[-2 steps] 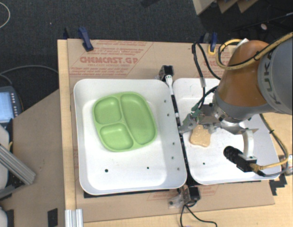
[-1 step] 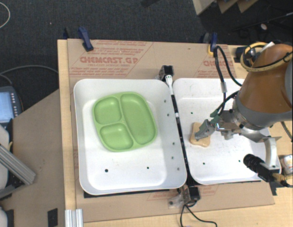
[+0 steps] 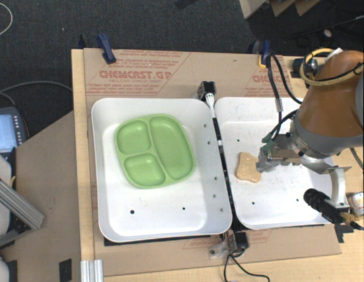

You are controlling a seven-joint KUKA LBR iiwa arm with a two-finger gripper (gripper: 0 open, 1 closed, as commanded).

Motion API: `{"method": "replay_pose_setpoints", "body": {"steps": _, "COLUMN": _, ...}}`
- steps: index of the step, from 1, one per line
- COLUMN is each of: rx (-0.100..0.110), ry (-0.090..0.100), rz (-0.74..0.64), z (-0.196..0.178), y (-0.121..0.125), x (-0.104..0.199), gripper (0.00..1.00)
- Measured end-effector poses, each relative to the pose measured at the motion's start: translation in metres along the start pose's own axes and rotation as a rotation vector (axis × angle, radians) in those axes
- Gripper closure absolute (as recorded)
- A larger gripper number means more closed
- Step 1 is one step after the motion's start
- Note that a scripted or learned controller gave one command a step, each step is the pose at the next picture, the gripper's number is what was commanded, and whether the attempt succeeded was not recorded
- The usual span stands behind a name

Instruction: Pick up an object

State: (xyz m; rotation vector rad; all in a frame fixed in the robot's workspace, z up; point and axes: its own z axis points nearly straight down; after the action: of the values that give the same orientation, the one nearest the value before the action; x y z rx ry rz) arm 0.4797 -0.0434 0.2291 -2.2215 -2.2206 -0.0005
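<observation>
The right bin (image 3: 287,216) holds the tan piece (image 3: 248,168); my tool (image 3: 269,160) sits just beside its right edge, grip state I cannot tell; closing there may push it away.

Even, fairly bright overhead light, no hard directional source. White bins (image 3: 164,225) near blown out, esp. flat floors; little surface detail there. Green tray (image 3: 154,150) has soft sheen on compartment edges, no harsh glare. Shadows soft & short: faint one under arm (image 3: 332,110) on right bin, thin dark line along bin rims. Dark floor at top underexposed, low detail. Overall slightly soft, low-res; mild grain/compression. No obvious motion blur. Edges look straight, little distortion.
</observation>
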Motion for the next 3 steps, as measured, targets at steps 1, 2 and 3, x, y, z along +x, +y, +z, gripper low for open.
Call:
{"method": "replay_pose_setpoints", "body": {"steps": 1, "rx": -0.013, "ry": -0.001, "rz": -0.004, "z": -0.099, "y": 0.001, "x": 0.015, "gripper": 1.0}}
{"method": "replay_pose_setpoints", "body": {"steps": 2, "rx": -0.007, "ry": 0.001, "rz": -0.008, "z": -0.148, "y": 0.0, "x": 0.095, "gripper": 1.0}}
{"method": "replay_pose_setpoints", "body": {"steps": 3, "rx": -0.005, "ry": 0.0, "rz": -0.004, "z": -0.175, "y": 0.0, "x": 0.133, "gripper": 1.0}}
